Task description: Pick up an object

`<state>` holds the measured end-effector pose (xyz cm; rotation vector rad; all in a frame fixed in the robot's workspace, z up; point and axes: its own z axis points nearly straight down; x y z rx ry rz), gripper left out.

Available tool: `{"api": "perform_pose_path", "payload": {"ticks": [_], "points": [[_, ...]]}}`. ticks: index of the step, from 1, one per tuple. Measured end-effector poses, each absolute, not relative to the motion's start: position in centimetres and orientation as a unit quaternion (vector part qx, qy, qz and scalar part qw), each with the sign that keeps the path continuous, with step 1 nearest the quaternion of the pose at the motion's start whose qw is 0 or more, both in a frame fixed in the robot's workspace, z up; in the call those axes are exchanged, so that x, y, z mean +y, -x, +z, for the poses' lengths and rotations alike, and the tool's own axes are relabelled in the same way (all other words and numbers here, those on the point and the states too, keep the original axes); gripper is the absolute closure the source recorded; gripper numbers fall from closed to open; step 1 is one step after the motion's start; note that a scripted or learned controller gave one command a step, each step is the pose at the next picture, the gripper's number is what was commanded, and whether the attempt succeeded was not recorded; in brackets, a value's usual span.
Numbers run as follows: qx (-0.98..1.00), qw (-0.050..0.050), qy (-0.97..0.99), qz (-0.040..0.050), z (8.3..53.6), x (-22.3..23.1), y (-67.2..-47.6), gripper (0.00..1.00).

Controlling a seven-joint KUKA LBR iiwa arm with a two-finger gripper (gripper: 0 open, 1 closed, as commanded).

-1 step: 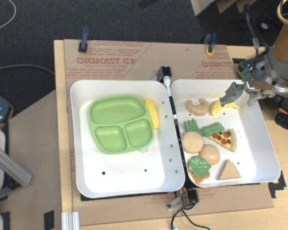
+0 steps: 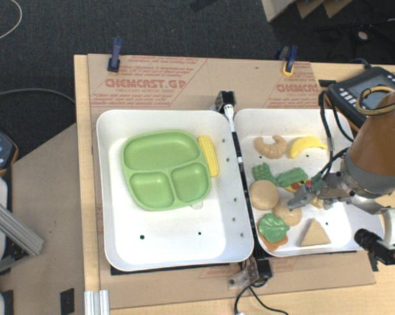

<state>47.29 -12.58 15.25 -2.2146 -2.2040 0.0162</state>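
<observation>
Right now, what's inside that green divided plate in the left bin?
The green divided plate shows three bare compartments. A yellow corn cob lies beside its right edge, outside it. Whatever is beneath the plate is covered.

The robot arm (image 2: 374,156) is big and round, with a wide orange band and grey metal under it. Black cables (image 2: 329,120) loop beside it. Its gripper (image 2: 307,195) is small and dark, with little red and silver bits.

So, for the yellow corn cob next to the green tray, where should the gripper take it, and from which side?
Grip the corn cob at its middle, across its narrow width, coming straight down from above. It lies flat and long against the green tray, so one finger probably has little room on that side; the other side is bare bin floor.
</observation>
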Motion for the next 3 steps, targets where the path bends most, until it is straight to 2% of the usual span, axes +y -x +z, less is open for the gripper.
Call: {"api": "perform_pose_path", "payload": {"ticks": [1, 2, 3], "points": [[-0.708, -0.003, 0.706, -0.0042, 8.5, -12.2, -56.5, 0.00], [-0.707, -0.006, 0.707, -0.0057, 10.1, -12.3, -56.4, 1.00], [-0.710, 0.000, 0.704, -0.0029, 19.0, -4.1, -51.4, 1.00]]}}
